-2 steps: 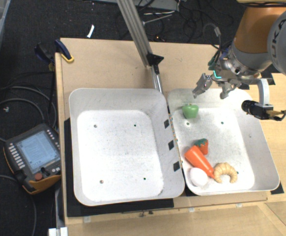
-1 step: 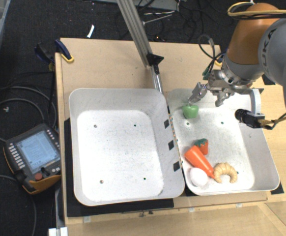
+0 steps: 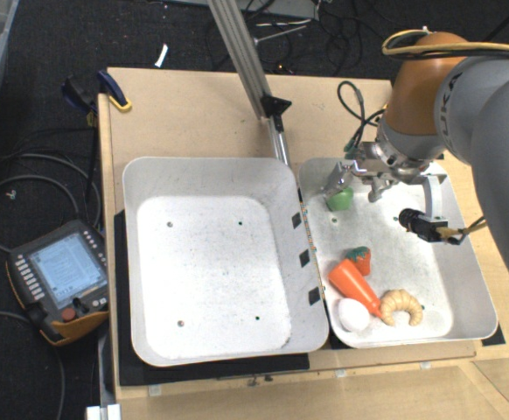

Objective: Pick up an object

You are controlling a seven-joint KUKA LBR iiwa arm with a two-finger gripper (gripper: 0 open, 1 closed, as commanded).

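Note:
The right bin [image 3: 464,304] holds a small green object [image 3: 340,200] near its far left corner. Toward the front lie an orange carrot [image 3: 353,282], a small red piece with a green top [image 3: 359,257], a white egg-like ball [image 3: 353,315] and a tan croissant-shaped item [image 3: 401,305]. My gripper [image 3: 356,186] hangs over the far end of this bin, open, with its fingers spread. Its left finger [image 3: 334,180] stands just above the green object. Nothing sits between the fingers.
The left bin [image 3: 141,182] lies beside the right one, their walls meeting near the bench's middle. A slanted metal pole [image 3: 241,46] ends at the bins' far junction. A black connector with a cable [image 3: 419,224] hangs off the arm over the right bin.

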